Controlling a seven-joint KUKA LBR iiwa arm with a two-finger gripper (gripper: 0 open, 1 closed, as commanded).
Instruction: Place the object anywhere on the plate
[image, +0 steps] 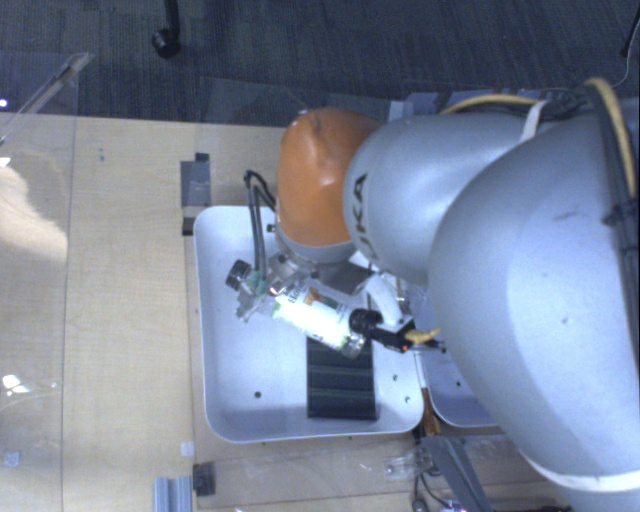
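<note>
- Plainly, much is hidden: the grey arm (500, 250) with its orange band (315, 180) fills the right and middle, covering most of the right bin (455, 400) and the back of the left bin (225, 300).
- Its gripper (345, 375) points down into the left bin; whether it is wide or closed cannot be told.
- Beneath it lies a dark ribbed rectangular thing (340, 385), its upper end covered by the wrist hardware.
- No plate and no separate object can be made out with certainty.
- Around the bins lies the pale wooden bench (110, 300), with small dark clamps (195, 180) at the left bin's corners.
</note>
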